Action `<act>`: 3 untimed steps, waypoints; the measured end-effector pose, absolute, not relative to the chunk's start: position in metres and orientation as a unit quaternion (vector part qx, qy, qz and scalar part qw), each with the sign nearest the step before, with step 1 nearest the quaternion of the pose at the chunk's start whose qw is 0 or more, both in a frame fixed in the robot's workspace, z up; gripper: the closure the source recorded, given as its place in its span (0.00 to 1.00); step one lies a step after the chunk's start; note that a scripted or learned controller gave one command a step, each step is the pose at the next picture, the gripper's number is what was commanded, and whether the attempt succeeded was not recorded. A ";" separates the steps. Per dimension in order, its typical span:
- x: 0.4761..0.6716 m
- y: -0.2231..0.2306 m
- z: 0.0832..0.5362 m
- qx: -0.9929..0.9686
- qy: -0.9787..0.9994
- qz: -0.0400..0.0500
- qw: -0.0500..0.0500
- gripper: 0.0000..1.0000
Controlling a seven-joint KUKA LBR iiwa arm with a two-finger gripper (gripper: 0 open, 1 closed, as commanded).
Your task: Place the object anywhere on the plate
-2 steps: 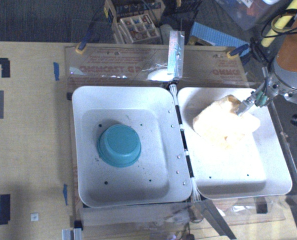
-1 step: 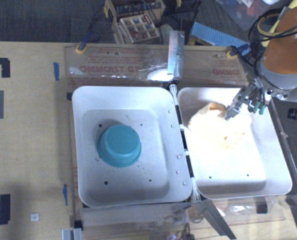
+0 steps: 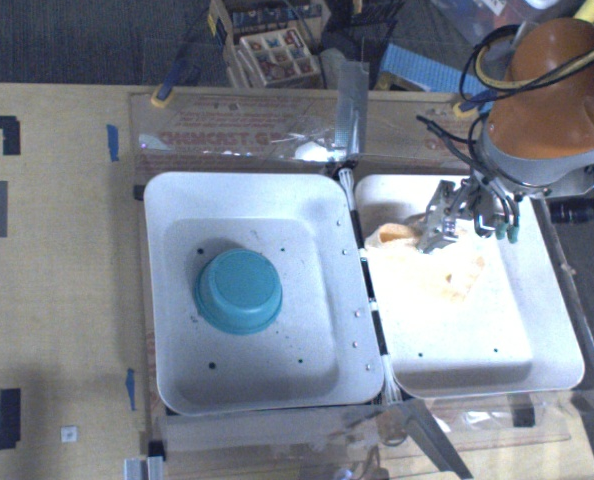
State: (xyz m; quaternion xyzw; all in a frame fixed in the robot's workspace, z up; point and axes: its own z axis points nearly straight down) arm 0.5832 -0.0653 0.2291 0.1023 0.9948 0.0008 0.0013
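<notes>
I had the gripper point(image 3: 445, 230) low in the right bin point(image 3: 517, 363), upper centre-right of frame. Couldn't tell its state. An orange-tan object point(image 3: 395, 234) lay at that bin's upper-left corner, just beside the gripper. The blue plate point(image 3: 239, 289) sat in the left bin point(image 3: 177, 208). Risk as I judged it: overexposed right bin, object near the wall, so a missed grasp.

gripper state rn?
Gripper: over the right bin, next to an orange object; open or shut cannot be told.
</notes>
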 end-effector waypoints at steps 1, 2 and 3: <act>0.586 -0.016 0.231 0.000 1.000 0.001 0.002 1.00; 0.573 0.035 0.220 -0.002 1.000 0.001 0.001 1.00; 0.560 0.085 0.224 -0.002 1.000 0.001 0.001 1.00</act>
